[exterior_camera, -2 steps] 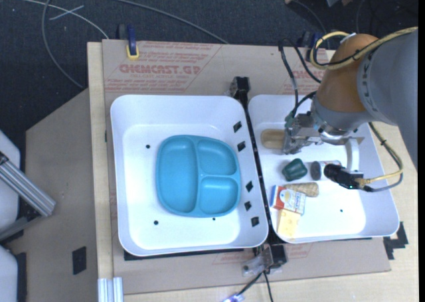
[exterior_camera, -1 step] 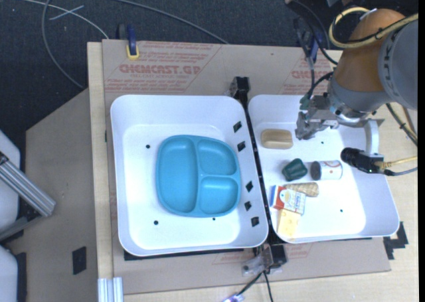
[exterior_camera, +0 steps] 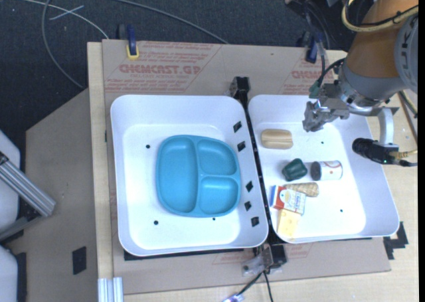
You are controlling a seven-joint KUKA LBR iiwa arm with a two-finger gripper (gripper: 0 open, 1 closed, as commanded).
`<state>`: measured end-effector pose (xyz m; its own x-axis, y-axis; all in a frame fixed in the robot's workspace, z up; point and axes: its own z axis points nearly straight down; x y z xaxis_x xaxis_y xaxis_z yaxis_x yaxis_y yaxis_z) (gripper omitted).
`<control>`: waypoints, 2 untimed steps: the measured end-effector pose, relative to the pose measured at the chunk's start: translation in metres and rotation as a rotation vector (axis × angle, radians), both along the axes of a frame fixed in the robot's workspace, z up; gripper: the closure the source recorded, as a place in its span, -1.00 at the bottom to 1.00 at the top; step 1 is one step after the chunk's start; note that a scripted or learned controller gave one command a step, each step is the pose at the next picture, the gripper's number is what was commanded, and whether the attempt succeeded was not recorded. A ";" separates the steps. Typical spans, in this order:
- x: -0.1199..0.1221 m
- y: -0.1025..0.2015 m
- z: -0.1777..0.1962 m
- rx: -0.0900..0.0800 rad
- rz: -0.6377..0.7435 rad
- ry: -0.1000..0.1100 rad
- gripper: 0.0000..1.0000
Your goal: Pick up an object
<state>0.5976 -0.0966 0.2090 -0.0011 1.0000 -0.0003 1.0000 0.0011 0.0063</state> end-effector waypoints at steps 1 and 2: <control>0.001 0.000 0.048 0.000 0.000 -0.001 1.00; -0.017 0.054 0.035 0.004 0.004 0.010 1.00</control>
<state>0.5807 -0.0421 0.2436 -0.0052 1.0000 0.0033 1.0000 0.0052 -0.0035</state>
